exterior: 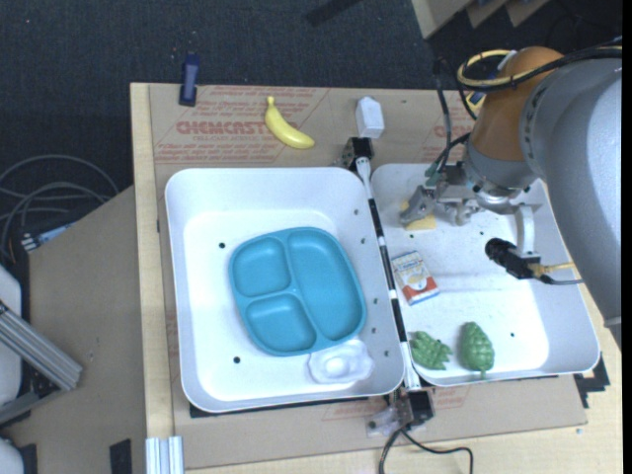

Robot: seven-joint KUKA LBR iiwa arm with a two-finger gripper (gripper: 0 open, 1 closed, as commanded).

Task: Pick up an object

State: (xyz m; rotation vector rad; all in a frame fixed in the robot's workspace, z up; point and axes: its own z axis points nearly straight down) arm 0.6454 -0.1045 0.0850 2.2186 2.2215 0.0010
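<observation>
Nearest the camera, at the front edge of the bench (296, 442), a cable connector (400, 418) sits where the two bins meet. The gripper (434, 203) hangs low over the far left corner of the right bin (563, 349), just beside a small yellowish piece (423, 223); whether its fingers are apart or closed cannot be told, and nothing visibly sits between them. The grey arm (583, 136) with its orange band (509, 107) covers the bin's far right side, hiding whatever lies under it.

Outward from there, a small red-and-white box (414, 276) lies near the dividing wall, its print too small to read. Two green leafy items (452, 349) rest by the front rim, with open white floor between them and the box.

The left bin (197, 265) holds a blue divided tray (294, 288) and a clear cup (338, 363) touching the tray's front edge.

Beyond the bins lie a yellow banana (284, 126), a white block (370, 116) and a blue item (190, 79). Red lettering on the board is partly readable, "CHEMCAST".
</observation>
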